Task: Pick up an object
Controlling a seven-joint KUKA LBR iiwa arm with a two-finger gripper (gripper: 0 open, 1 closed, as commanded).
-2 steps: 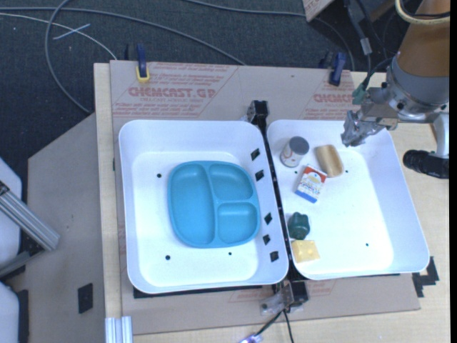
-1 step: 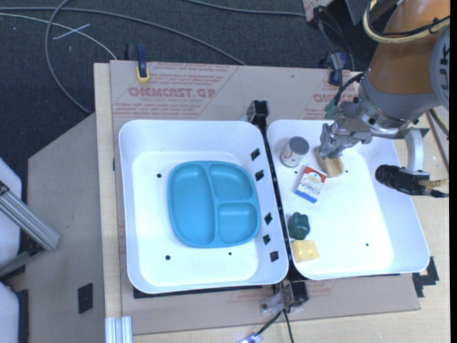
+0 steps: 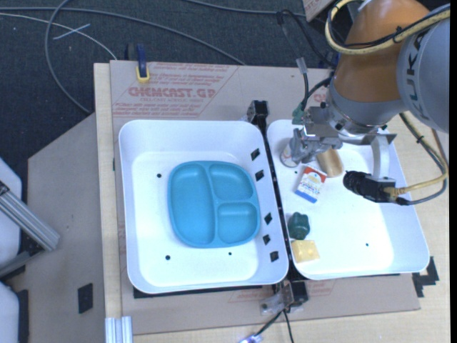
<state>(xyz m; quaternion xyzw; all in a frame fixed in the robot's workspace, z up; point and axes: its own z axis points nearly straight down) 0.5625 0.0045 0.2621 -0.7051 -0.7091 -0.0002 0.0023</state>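
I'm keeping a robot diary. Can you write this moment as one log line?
gripper: over right bin, far left corner | near: small box | left bin: blue plate | picked: nothing seen

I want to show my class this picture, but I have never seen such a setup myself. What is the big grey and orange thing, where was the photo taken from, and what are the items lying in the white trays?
The grey and orange machine is a robot arm, reaching in from the right. The one camera is fixed above the bench and looks down at a slant. The arm's metal hand hangs over the far left part of the right bin; I cannot tell whether it holds anything. That bin contains a small white and red packet, a tan piece beside it, a dark green lump and a pale yellow block. The left bin holds a blue divided plate.
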